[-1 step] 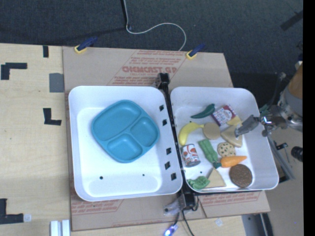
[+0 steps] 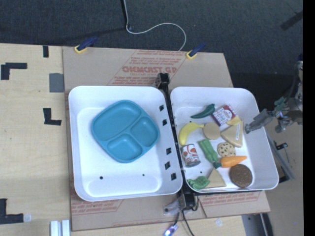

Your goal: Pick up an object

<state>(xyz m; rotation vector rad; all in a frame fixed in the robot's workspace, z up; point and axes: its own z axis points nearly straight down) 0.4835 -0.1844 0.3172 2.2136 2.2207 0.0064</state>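
Hand (image 2: 256,123) at right bin's (image 2: 261,112) right rim, grip unclear; toy food (image 2: 216,146) just left; blue tray (image 2: 125,130) far left.

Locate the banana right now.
In the camera view, the banana lies in the right bin, near its left wall, just above the small red can and below-left of the green pepper.

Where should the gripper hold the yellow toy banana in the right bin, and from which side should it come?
Probably grip the yellow toy banana across its thick middle, coming from above. It lies flat and curved near the right white bin's left wall, with bare floor on its left; the round tan piece crowds its right tip.
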